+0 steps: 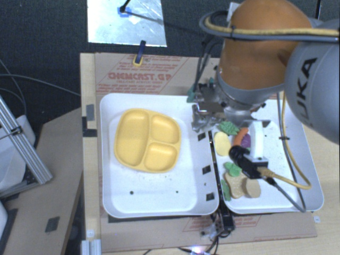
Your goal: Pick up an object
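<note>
Pincer (204, 118) partly under bulky arm (265, 47), beside half-covered toy pieces (243, 188).

On my remote feed, the yellow plate (147, 141) looks like smooth plastic with a soft sheen. The left bin (154, 195) and right bin (298, 180) are glossy white plastic, lightly speckled. The cardboard (139, 76) is matt brown, printed red. A silvery sheet (127, 15) glares like foil. The orange band (260, 36) shines, and the tool (206, 117) looks like bare metal.
</note>
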Robot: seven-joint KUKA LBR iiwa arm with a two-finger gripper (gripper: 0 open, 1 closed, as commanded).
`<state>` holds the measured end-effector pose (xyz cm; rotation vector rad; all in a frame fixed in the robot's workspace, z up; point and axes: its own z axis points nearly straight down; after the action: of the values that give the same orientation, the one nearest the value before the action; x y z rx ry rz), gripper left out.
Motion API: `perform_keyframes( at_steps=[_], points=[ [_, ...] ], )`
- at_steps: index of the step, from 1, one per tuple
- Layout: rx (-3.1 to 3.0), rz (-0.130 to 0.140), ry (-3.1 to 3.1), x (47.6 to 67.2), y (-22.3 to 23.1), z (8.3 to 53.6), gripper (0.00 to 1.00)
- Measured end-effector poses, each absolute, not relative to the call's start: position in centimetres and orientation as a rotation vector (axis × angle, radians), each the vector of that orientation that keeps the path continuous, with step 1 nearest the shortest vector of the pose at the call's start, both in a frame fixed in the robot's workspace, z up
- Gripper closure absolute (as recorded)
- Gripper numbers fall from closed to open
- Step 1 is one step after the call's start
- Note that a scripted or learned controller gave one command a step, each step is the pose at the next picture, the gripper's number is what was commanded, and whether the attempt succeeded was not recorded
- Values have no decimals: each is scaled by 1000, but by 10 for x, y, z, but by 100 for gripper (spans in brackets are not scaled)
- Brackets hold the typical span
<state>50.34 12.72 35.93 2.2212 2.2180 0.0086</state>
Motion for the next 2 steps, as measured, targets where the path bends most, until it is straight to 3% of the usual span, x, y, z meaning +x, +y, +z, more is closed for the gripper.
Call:
perform_keyframes(
  at_steps=[1,2],
  points=[
    [2212,9,2228,487,145,389,100],
    [2207,8,2232,488,144,398,100]
  ],
)
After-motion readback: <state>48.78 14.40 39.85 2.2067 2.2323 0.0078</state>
